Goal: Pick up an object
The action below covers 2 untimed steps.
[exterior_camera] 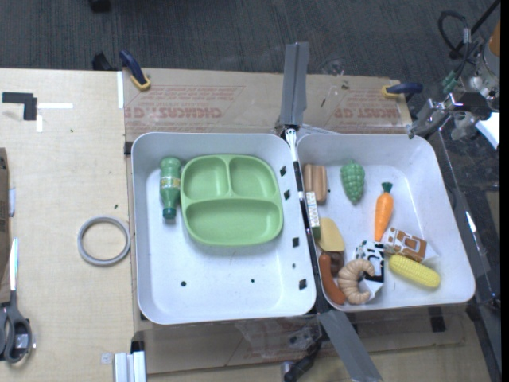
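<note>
Two shallow white bins on a pale wooden bench [64, 181], arm parked at the upper right.

Camera view: the left white bin [215, 293] has open floor below its green divided plastic plate [232, 199]; a green toy bottle [169, 186] lies just left of the plate. The right white bin [413, 165] is crowded: orange toy carrot [383, 208], yellow toy corn cob [413, 272], green bumpy toy fruit [352, 181], pink toy shrimp [355, 280]. The jaws [433, 118] hang just beyond that bin's upper right corner; whether open or closed, I cannot tell.

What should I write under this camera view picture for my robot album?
A green plate and bottle share the left bin; toy foods like a carrot and corn fill the right.
</note>
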Tool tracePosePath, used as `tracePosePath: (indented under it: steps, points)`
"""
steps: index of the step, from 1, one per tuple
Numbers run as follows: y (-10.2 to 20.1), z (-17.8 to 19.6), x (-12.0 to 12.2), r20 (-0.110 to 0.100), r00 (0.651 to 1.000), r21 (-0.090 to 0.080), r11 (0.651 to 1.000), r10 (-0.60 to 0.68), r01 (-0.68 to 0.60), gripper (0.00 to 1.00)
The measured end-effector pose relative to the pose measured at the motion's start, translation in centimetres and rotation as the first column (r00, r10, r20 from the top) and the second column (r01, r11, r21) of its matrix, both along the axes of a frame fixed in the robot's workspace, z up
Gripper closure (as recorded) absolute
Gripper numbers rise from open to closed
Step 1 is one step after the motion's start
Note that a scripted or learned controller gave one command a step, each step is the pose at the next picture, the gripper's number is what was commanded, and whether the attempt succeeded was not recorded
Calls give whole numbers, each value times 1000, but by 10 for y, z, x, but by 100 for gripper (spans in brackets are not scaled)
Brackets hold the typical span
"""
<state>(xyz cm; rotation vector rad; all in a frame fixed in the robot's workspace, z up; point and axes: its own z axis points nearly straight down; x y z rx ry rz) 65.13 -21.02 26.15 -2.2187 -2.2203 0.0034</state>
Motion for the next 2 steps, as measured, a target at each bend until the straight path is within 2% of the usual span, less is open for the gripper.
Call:
tracePosePath:
  steps: [1, 2]
  points:
    - [58, 13, 4, 0, 998, -1, 998, 56, -56, 0]
    - [58, 13, 4, 0, 998, -1, 998, 55, -55, 0]
